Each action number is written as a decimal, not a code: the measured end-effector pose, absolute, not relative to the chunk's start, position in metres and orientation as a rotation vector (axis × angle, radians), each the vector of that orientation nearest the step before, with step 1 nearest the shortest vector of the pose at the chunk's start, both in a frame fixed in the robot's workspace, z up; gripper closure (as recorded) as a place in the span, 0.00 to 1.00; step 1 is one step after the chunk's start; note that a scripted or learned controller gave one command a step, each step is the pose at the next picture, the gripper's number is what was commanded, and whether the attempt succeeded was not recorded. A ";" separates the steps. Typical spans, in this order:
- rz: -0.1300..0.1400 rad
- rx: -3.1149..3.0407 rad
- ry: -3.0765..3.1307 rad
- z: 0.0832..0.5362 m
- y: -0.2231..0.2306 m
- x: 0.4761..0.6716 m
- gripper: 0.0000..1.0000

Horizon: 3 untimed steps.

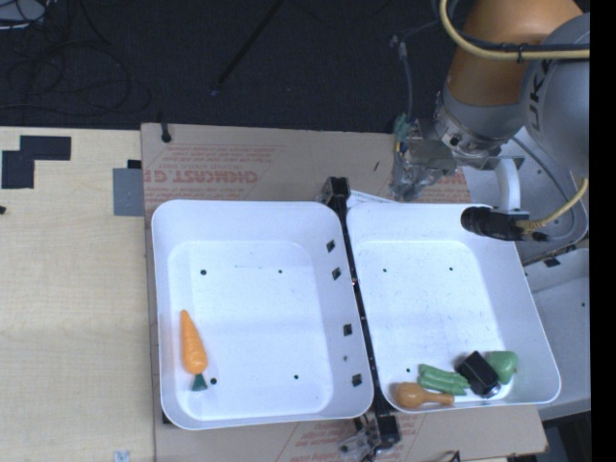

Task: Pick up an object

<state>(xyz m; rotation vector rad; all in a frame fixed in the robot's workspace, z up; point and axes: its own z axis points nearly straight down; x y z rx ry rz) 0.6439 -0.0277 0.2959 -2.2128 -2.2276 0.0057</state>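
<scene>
An orange toy carrot with a green stem lies near the front left corner of the left bin. In the front right corner of the right bin sit a green pod-shaped toy, a small black block, a green piece and a tan pear-shaped toy, bunched together. My gripper hangs above the far edge of the right bin, well away from all of them, with nothing visibly in it.
The two bins meet at a black divider clip strip. Brown cardboard lies under the bins. A black cylindrical part sticks out over the right bin's far right rim. Cables trail across the dark floor behind.
</scene>
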 end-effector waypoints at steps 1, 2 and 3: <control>0.001 -2.226 -2.217 0.340 -0.071 0.593 1.00; -0.006 -2.214 -2.230 0.401 0.000 0.574 1.00; 0.004 -2.221 -2.217 0.406 -0.033 0.516 1.00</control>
